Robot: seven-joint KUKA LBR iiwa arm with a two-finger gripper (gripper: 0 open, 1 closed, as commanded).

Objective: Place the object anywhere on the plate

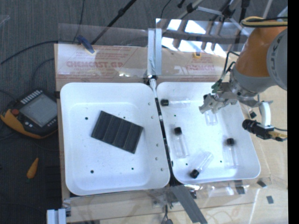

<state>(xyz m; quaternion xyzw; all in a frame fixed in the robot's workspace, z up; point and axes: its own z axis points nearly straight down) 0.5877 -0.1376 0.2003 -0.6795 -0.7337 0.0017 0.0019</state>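
Observation:
The plate (117, 132) is a dark grey ribbed rectangle lying slightly askew in the middle of the left bin (74, 97). Several clear vials with black caps lie in the right bin (250, 169): one (175, 102) near the back left, one (180, 143) left of centre, one (200, 164) at the front, one (230, 153) at the right. Another clear vial (211, 118) lies directly under my gripper (212, 104), which hangs low over the back half of the right bin. Whether the gripper touches that vial cannot be made out.
A ridge (161, 134) divides the two bins. Clear plastic walls (154, 50) stand behind them. A pendant (35, 112) and an orange tool (31, 168) lie on the floor to the left. A black cable fitting (254, 126) hangs beside the right bin's edge.

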